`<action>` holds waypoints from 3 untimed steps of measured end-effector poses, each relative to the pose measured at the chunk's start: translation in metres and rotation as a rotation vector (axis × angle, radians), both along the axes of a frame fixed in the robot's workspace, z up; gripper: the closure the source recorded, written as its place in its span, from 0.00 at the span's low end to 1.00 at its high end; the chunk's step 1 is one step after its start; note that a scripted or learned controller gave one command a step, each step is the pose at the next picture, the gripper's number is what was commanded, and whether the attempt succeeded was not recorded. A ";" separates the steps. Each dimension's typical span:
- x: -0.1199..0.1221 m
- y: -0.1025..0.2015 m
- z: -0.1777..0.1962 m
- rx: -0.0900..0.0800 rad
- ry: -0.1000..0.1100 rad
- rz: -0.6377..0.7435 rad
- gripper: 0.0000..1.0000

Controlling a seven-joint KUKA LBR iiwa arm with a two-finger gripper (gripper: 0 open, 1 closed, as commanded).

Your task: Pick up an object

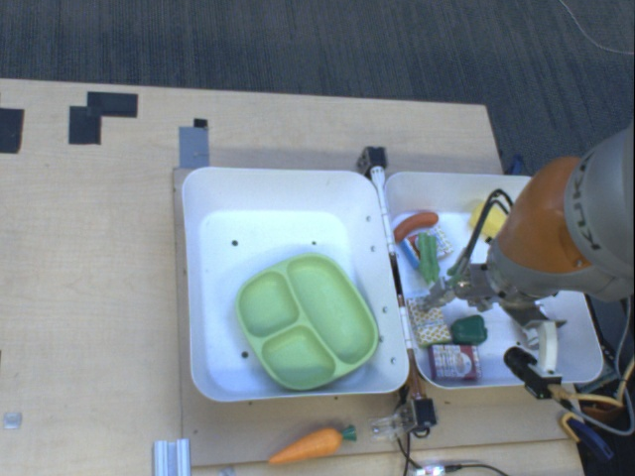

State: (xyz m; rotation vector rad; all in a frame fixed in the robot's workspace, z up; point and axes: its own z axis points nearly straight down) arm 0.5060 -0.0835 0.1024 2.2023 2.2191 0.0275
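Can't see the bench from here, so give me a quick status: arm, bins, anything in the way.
Gripper low over the right bin, nothing seen held. Green item and red-labelled packet beside it. Green divided plate in left bin. Carrot outside on bench.

Green divided plate [308, 321] in left bin [213, 206]; toy carrot [310, 445] on bench [89, 296].

Left bin [198, 266] and right bin [585, 365] are both showing white. Divided plate [308, 320] is showing pale green throughout. Desk [89, 296] is reading light tan, with black patches [99, 115] toward 10 o'clock. Carrot [310, 445] at 6 o'clock is showing orange with a green top. Sausage [415, 223] is showing red; the small block [467, 329] dark green. Arm [556, 228] is showing orange banding under grey.
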 end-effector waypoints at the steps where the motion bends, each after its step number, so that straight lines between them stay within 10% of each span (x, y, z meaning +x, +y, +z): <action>1: 0.033 0.000 -0.013 0.000 0.013 -0.002 0.00; 2: 0.036 0.002 -0.001 0.001 0.005 0.004 1.00; 3: 0.035 0.002 -0.002 0.001 0.007 0.004 0.00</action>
